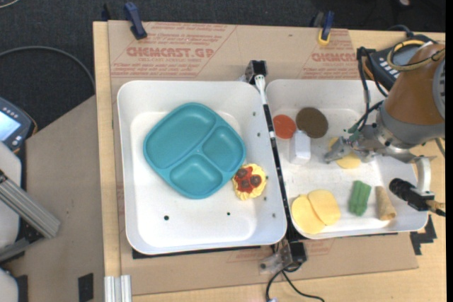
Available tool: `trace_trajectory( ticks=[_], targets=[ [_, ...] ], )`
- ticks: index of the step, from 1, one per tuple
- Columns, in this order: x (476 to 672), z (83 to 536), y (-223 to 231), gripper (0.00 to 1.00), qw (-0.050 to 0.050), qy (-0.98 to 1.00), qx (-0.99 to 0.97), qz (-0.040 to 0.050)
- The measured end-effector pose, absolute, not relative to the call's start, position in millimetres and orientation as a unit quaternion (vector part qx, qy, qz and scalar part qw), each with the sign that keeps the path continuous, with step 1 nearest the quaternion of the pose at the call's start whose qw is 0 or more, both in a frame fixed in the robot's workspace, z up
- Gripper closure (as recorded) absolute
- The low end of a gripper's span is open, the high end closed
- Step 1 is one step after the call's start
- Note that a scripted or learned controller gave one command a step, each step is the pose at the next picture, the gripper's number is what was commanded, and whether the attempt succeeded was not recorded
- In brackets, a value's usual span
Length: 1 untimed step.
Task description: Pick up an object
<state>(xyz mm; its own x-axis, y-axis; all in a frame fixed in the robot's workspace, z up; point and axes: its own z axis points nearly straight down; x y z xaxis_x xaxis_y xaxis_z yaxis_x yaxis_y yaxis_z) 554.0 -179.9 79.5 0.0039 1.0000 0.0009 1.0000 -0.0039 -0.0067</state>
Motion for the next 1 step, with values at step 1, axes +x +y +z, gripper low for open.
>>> trace_trajectory(
  ticks=[1],
  targets=[
    [556.4, 95.7, -178.0, 1.00, -0.001, -0.706, -0.708, -0.0007]
  ],
)
